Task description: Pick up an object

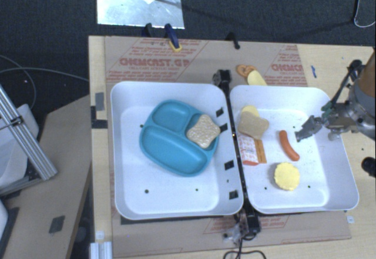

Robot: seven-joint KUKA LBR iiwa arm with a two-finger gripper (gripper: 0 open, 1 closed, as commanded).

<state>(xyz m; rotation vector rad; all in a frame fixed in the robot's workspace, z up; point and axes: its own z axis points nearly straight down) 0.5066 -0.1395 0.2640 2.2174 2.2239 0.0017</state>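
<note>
While the gripper (306,130) hangs open over the right bin's (338,196) edge, the sausage (288,145) lies near.

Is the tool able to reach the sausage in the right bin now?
Probably yes. The tool hangs over the right bin, just right of the sausage. Nothing lies between them, and the sausage lies apart from the other food.

Single fixed overhead cam, slanted down.
Both white bins (176,90) fill frame centre, mid-distance; bench (194,55) top edge upper frame, floor beyond.
</note>
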